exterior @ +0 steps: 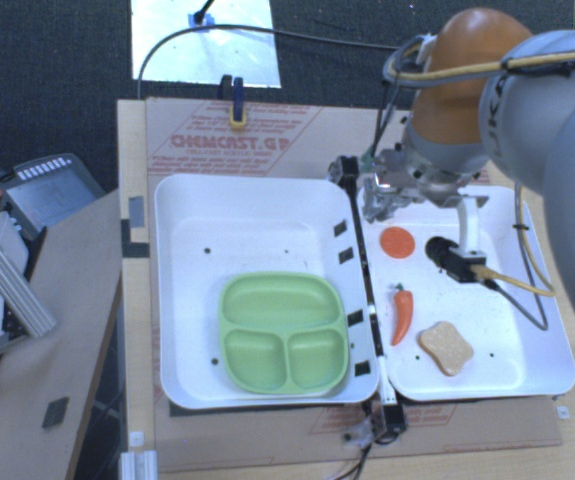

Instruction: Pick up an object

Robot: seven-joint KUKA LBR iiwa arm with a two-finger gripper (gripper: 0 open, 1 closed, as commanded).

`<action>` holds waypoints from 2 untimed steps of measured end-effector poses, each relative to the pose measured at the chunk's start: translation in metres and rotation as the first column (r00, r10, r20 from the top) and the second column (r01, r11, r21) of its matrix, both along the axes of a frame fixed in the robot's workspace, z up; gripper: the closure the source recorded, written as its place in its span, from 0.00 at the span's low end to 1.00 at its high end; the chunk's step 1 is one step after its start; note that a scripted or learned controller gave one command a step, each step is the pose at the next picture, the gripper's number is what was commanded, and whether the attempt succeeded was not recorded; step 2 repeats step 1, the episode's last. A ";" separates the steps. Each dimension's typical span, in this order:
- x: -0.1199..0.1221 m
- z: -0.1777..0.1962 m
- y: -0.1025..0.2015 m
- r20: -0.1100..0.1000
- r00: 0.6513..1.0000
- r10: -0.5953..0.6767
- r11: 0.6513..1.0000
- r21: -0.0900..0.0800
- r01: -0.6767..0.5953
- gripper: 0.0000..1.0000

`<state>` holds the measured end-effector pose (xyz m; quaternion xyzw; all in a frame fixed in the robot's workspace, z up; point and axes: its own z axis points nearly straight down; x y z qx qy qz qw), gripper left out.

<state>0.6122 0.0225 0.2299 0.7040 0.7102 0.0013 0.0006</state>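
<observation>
In the right bin (537,363) lie three things. A flat red-orange disc (398,242) sits near the far left corner, a small orange carrot with a green tip (403,313) lies along the left wall, and a tan bread slice (446,347) rests toward the front. My gripper (379,206) hangs over the far left corner of this bin, just above and left of the disc. Nothing is visibly held in it.
The left bin (192,228) holds a green divided plate (283,330) in its front right part. A black divider strip (359,258) runs between the bins. A black unit with a yellow cable (457,260) hangs off the arm over the right bin.
</observation>
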 end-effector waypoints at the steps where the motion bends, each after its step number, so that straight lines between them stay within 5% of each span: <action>1: 0.025 -0.011 0.045 0.000 1.000 0.000 1.000 0.000 0.000 1.00; 2: 0.025 -0.011 0.045 0.000 1.000 0.000 1.000 0.000 0.000 1.00</action>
